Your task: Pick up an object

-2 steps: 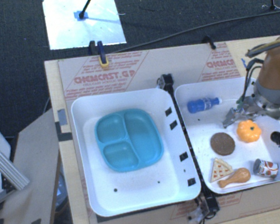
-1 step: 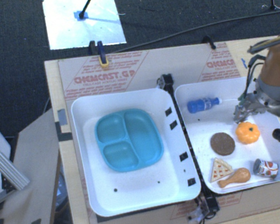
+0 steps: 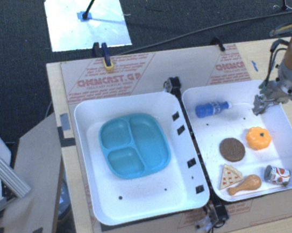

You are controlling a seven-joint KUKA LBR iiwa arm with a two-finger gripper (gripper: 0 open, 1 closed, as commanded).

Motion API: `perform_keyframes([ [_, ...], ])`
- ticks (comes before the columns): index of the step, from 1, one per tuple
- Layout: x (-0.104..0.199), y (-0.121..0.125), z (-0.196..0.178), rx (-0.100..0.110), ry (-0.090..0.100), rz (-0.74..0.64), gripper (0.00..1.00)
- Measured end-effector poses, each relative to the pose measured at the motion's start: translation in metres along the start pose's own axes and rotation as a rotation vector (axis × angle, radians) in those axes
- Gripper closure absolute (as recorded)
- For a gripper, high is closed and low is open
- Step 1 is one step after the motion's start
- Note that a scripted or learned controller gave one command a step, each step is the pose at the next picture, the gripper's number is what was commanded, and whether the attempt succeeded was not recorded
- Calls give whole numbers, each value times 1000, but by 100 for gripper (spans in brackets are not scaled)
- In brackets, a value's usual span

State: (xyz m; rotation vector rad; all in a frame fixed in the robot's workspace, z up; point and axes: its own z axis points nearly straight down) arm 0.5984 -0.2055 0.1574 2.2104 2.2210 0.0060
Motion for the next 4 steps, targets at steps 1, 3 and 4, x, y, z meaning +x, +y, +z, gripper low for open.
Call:
perform_keyframes([
  [1, 9, 4, -50, 1, 1, -2, 100],
  [3, 52, -3, -72, 7, 4, -4, 100],
  [4, 108, -13, -62, 8, 4, -4, 100],
])
